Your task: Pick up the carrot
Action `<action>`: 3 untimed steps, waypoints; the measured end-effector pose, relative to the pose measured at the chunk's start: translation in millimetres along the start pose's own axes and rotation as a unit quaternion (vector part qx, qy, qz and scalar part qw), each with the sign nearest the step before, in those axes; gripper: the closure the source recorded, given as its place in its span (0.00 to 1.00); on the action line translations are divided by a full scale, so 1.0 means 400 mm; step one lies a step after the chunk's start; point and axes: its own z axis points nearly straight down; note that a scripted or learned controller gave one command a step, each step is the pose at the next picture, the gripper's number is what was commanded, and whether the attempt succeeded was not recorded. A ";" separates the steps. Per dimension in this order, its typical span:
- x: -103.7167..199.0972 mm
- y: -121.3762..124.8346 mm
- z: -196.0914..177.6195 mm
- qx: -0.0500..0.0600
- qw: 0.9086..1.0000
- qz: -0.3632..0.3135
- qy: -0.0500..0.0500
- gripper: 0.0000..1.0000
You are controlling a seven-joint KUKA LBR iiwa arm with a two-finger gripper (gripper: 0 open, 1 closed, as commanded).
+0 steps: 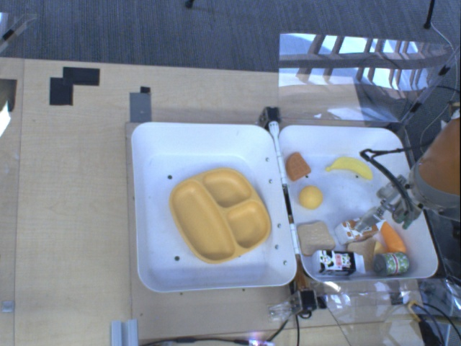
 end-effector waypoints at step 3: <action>-0.048 0.042 -0.060 -0.003 0.995 -0.100 0.013 1.00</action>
